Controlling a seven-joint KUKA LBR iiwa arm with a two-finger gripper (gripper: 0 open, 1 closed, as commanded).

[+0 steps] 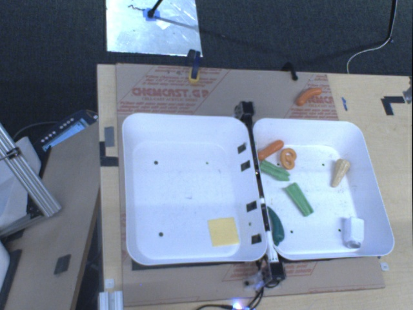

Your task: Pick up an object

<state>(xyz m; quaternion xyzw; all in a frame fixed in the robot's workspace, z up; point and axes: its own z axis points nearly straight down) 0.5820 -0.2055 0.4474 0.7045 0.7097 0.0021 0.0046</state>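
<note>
The right bin (371, 192) holds several small objects: an orange carrot-like piece (270, 150), an orange ring (288, 158), a light green pod (274, 171), a green block (299, 199), a dark green piece (275, 225) against the left wall, a beige cone (340, 171) and a white cup-like object (352, 231) at the near right corner. A yellow square (223, 231) lies in the left bin (139, 173) near its front right.
An orange sausage-shaped piece (309, 96) lies on the cardboard behind the right bin. A blue-and-yellow clamp (193, 67) sits at the board's far edge. A shiny metal sheet (153, 17) lies on the floor behind. A metal frame (22, 176) stands at the left.
</note>
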